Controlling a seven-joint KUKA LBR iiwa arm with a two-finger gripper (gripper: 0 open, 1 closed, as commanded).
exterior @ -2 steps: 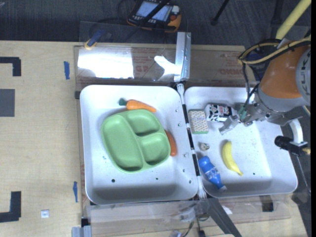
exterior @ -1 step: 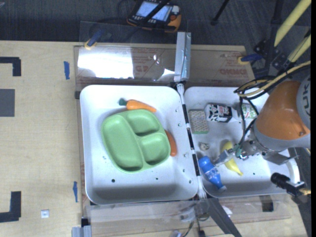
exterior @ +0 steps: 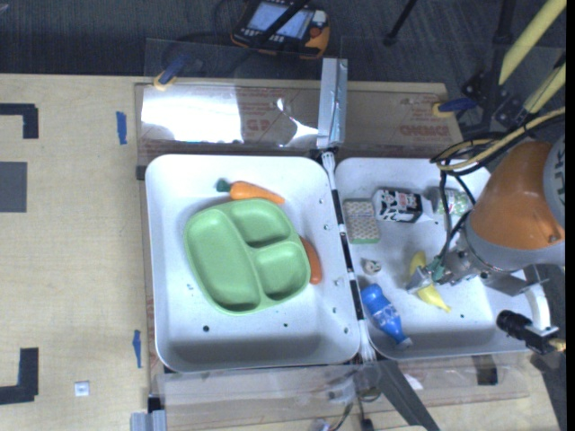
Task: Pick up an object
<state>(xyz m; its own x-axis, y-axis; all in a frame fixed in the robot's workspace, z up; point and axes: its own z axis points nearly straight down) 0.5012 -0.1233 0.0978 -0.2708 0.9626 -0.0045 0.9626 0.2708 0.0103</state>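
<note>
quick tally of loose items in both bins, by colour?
Green: 1, divided plate, left bin
Orange: 2, carrot above the plate, another orange piece at its right edge
Blue: 1, bottle, right bin
Yellow: 1, banana-like item beside the gripper
Black-and-white: 1, cow-print carton
Pale green-grey: 1, sponge-like pad
Small whitish bit: 1
Total: 8

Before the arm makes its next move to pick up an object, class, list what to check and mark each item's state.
1. Gripper is over the right white bin: ok.
2. Yellow banana-shaped toy lies by the gripper: ok.
3. Toy is between the fingers: cannot tell.
4. Blue plastic bottle lies apart from the gripper: ok.
5. Green divided plate sits in the left white bin, out of the way: ok.
</note>
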